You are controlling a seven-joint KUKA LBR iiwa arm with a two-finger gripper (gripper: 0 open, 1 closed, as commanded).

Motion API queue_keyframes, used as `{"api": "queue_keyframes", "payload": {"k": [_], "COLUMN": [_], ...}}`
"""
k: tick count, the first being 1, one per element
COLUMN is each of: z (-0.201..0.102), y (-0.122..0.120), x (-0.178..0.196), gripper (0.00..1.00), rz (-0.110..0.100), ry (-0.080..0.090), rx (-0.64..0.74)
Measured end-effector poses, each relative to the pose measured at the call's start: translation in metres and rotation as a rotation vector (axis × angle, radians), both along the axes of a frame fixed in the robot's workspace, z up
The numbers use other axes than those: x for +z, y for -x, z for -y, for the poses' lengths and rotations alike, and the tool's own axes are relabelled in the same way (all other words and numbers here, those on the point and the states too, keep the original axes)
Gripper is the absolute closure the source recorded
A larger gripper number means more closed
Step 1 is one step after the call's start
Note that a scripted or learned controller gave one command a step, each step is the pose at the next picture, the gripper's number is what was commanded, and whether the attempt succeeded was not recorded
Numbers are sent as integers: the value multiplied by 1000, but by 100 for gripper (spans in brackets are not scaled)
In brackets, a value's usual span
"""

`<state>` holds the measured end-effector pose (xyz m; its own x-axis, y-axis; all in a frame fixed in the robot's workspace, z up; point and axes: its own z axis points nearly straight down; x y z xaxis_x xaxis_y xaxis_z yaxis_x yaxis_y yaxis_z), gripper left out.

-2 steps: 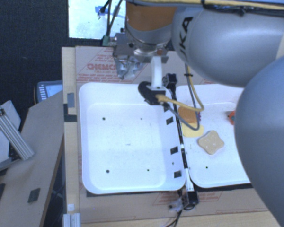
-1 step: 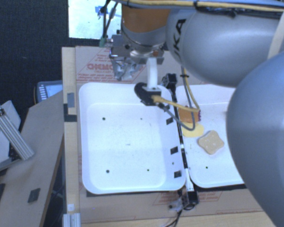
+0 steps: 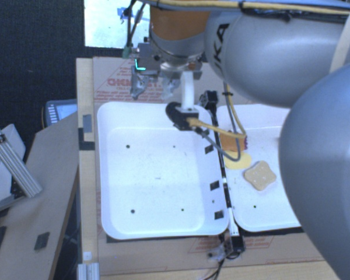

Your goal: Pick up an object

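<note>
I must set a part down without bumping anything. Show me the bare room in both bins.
The left bin's floor is bare from its near rim up to the gripper at the far edge. The right bin is crowded toward the left bin: tan cracker, yellow disc. Only a strip nearer than the cracker is bare.

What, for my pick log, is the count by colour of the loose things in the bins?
Tan: 1, the square piece
Yellow: 1, the round disc
Orange-brown with a red edge: 1, the partly hidden lump
Total: 3 that can be seen, all in the right bin
</note>
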<state>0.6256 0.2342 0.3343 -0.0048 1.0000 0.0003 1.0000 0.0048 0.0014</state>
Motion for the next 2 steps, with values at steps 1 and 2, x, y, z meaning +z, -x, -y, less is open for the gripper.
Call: {"api": "queue_keyframes", "payload": {"k": [1, 2], "z": [1, -1], "y": [-43, -42], "x": [212, 213], "gripper": [0, 100], "rz": [20, 3], "ry": [-6, -2], "rx": [1, 5]}}
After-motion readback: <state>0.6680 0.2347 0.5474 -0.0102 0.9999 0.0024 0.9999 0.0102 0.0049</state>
